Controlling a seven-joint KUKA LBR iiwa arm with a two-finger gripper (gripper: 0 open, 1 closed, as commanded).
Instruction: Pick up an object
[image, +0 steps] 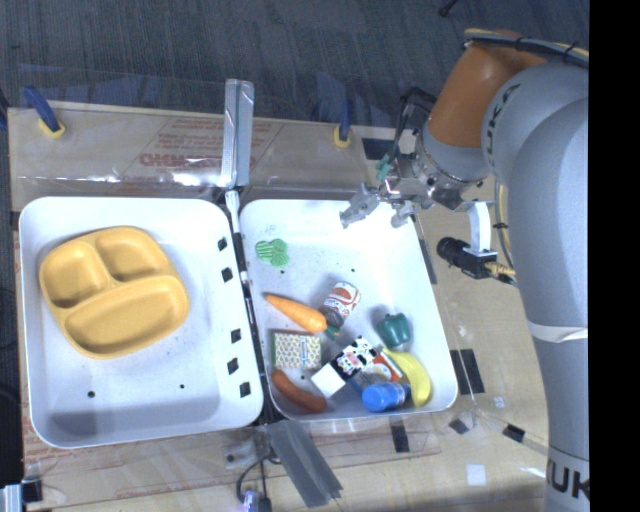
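Best to aim the gripper (383, 208), jaws apart and bare above the right bin's (437, 300) far edge, at the carrot (296, 312) lying mid-bin. Then straight down astride it, clear of the can (342, 298) just beside

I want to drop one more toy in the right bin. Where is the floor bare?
Bare: the right bin's far half, between the green toy, the can and the tool. Crowded: the near corner, around the banana, carrot and sausage.
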